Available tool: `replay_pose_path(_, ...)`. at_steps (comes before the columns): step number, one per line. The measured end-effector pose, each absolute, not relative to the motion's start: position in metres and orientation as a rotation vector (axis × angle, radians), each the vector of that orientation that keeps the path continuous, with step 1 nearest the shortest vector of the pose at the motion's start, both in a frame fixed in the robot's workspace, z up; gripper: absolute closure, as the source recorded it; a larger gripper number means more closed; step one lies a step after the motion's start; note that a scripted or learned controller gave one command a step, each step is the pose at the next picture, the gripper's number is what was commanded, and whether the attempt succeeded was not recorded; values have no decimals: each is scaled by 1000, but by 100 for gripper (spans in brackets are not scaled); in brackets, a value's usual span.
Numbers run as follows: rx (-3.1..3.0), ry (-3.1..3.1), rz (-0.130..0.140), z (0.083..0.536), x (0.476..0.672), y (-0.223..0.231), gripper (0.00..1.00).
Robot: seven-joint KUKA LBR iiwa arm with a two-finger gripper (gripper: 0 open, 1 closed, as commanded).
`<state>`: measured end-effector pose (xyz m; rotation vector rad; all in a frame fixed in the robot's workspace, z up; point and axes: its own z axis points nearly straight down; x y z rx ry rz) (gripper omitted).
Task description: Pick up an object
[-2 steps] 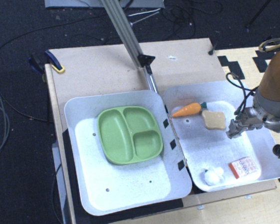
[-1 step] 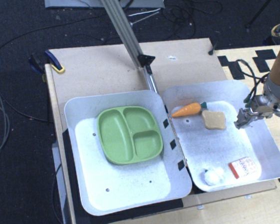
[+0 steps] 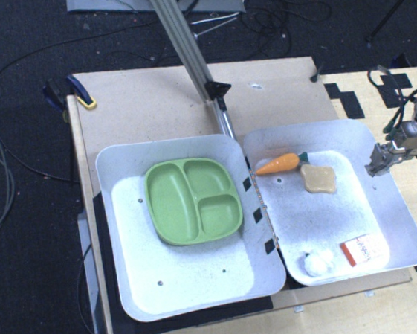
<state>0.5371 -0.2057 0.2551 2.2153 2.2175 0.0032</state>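
Observation:
The right bin (image 3: 388, 202) holds an orange carrot (image 3: 277, 164) at its back left, a tan sponge-like block (image 3: 320, 180) beside it, a white ball (image 3: 319, 263) at the front and a red and white box (image 3: 363, 250) at the front right. My gripper (image 3: 381, 161) hangs at the bin's right rim, to the right of the tan block and apart from it. Nothing shows between its fingers.
A green divided plate (image 3: 194, 200) lies in the left bin (image 3: 131, 276). A grey metal pole (image 3: 183, 38) slants from the top down to the seam between the bins. A bare wooden bench (image 3: 149, 102) lies behind the bins.

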Motion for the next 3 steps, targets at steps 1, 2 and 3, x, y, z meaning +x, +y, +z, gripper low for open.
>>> replay_pose_path(1,2211,2229,4,261,555,-149,100)
replay_pose_path(2,2212,2230,2,251,576,-90,100)
replay_pose_path(3,2212,2228,3,248,602,-39,100)
